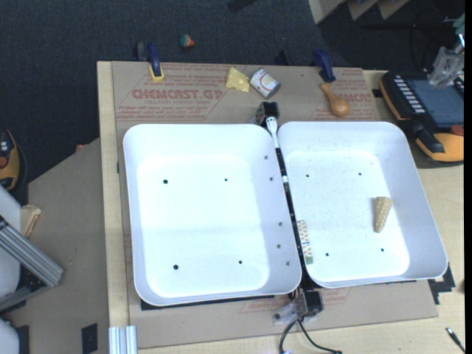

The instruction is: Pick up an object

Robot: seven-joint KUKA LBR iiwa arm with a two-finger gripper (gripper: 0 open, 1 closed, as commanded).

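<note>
A small round green and orange object [187, 41] on the dark carpet beyond the bench is too small to identify. The yellow and black device [424, 113] at the right is cut off by the picture's edge. A silver metal rail [29, 255] at lower left runs out of view. The print on the narrow label strip [303, 242] between the bins is unreadable.
</note>
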